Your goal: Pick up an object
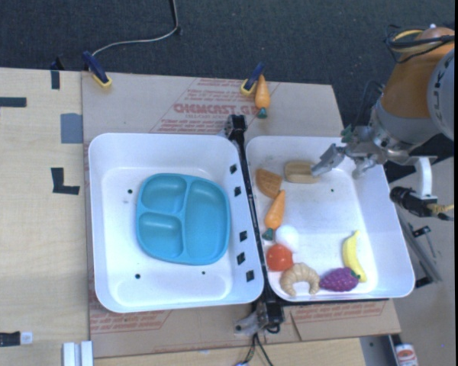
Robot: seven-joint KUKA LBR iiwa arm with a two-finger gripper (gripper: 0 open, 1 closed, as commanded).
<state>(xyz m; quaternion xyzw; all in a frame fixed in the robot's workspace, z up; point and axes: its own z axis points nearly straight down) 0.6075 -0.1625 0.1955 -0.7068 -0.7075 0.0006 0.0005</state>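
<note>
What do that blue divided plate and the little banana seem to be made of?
The blue divided plate looks like moulded plastic with a smooth matte finish: one even colour, rounded compartment edges. The banana looks like toy plastic or rubber: flat bright yellow with a slight shine. Neither can be settled by sight alone.

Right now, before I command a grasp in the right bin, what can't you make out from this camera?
- Gripper: small and blurred, so its finger opening is unclear.
- Whether it touches the tan oblong piece: its tip overlaps the piece's right end; one slanted view gives no height.
- Tan wedge and white ball: too small to identify.
- Arm: cut off by the right edge.
</note>
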